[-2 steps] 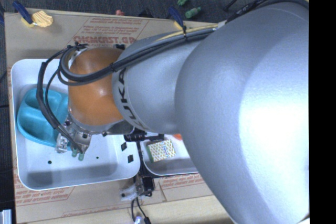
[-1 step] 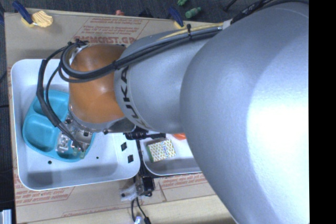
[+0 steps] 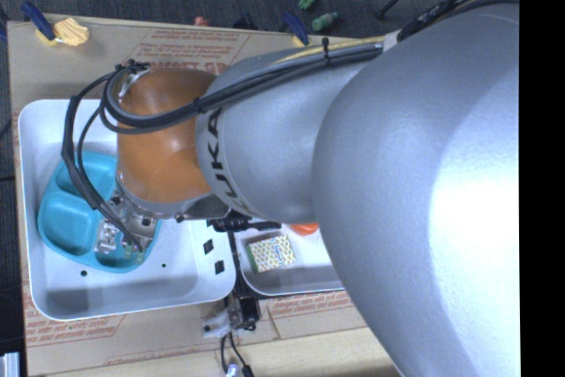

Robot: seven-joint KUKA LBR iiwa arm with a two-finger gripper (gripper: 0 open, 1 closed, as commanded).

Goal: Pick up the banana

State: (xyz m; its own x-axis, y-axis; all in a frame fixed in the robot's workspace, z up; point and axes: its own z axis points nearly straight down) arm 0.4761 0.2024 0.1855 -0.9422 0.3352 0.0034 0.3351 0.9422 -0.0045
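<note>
camera view: the grey arm reaches in from the right and covers most of the bench, its orange band hanging over the left bin. below the band the gripper sits low in that bin, over the near part of a blue dish that lies against the bin's left wall. whether the claw is released or clenched cannot be told, since the wrist hides it. black cables loop from the band along the bin's far-left corner. in the right bin, near its front-left corner, lies a small patterned packet, with an orange bit just beyond it. the banana cannot be made out.
</note>
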